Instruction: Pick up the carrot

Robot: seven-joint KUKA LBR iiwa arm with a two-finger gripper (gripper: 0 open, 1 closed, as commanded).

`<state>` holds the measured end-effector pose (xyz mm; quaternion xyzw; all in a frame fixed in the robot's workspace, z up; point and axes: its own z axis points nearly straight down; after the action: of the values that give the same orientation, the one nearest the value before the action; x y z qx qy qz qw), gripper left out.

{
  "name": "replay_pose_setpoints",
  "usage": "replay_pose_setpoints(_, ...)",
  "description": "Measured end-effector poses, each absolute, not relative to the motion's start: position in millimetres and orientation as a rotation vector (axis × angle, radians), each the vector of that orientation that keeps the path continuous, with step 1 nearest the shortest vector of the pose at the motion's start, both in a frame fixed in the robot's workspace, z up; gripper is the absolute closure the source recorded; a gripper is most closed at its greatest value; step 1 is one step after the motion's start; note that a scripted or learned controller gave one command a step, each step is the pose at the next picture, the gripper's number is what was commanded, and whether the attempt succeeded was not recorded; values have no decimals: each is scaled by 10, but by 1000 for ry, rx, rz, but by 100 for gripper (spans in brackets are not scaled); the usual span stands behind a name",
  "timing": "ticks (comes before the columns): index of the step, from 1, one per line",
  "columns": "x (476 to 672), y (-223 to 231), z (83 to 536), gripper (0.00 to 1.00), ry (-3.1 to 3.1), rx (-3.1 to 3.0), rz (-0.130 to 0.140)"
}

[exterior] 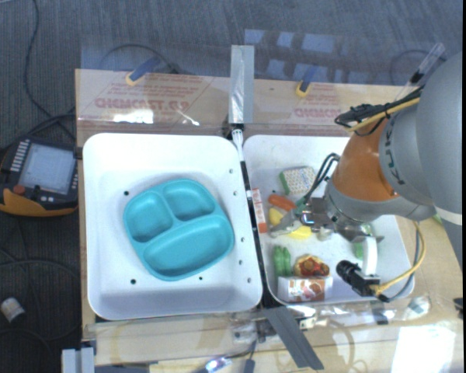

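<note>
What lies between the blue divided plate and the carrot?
In the camera view, white floor of the left bin and the walls where both bins meet lie between the blue divided plate and the carrot. No other item lies there.

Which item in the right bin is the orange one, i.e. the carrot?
The carrot: the small orange piece by the right bin's left wall, just left of the tool. Its neighbours differ: a yellow piece below it, a green one lower still.
</note>
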<state>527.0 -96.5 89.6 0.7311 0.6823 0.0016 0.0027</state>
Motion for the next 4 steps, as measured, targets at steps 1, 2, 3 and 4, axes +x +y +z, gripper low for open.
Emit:
replay_pose_setpoints(1, 5105, -1647, 1834, 0, 2145, 2296, -8)
replay_pose_setpoints(2, 4823, -926, 1642, 0, 2077, 2364, -7)
replay_pose_setpoints(3, 4825, -1648, 1294, 0, 2450, 1971, -5)
replay_pose_setpoints(4, 4984, -1138, 1764, 0, 2370, 2067, -4)
